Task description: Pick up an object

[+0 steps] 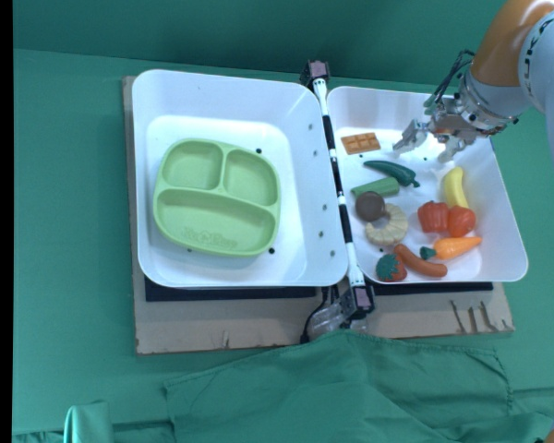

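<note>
The right bin (499, 197) holds toy food: a waffle (360, 142), a dark green pepper (392, 171), a green pickle (376, 187), a brown ball (369, 207) on a pineapple ring (388, 226), a banana (454, 187), red peppers (446, 218), a carrot (457, 246), a sausage (420, 261) and a strawberry (389, 268). My gripper (434, 139) hovers over the bin's far part, between the waffle and the banana, fingers spread open with nothing between them.
The left bin (166, 100) carries a light green divided plate (219, 197). A black-and-white divider (335, 173) runs between the bins. Green cloth (351, 386) lies bunched at the bench's front.
</note>
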